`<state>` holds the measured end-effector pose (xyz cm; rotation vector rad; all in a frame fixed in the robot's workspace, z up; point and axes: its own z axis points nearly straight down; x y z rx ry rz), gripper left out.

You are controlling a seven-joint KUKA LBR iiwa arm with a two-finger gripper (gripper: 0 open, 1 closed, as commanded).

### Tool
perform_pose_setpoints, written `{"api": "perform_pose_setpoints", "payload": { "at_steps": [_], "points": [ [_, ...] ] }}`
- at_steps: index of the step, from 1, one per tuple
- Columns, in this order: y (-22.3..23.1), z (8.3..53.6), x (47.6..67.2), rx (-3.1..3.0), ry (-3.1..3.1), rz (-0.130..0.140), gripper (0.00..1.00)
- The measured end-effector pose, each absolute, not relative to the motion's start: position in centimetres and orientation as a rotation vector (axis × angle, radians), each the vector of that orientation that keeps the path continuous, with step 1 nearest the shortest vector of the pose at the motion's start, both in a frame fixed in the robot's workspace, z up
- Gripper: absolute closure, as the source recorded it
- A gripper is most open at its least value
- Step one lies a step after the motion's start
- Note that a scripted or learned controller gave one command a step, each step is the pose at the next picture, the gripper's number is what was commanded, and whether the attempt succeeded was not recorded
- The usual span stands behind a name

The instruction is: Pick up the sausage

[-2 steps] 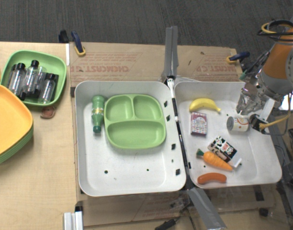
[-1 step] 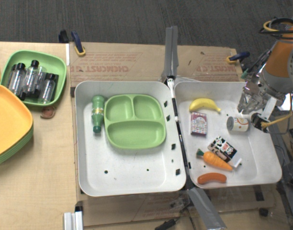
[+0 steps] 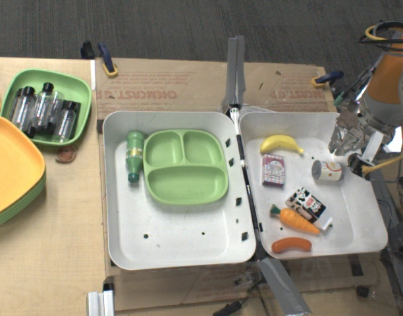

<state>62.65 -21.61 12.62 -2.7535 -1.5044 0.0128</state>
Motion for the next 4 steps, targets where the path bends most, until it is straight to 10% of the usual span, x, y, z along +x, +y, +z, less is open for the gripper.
{"api": "perform_pose_setpoints", "payload": {
  "at_steps": [1, 4],
  "points": [
    [-20.1, 9.1, 65.8, -2.903, -1.201, 0.003, 1.00],
    [-22.0, 9.2, 58.4, -3.103, -0.462, 0.001, 1.00]
  ]
}}
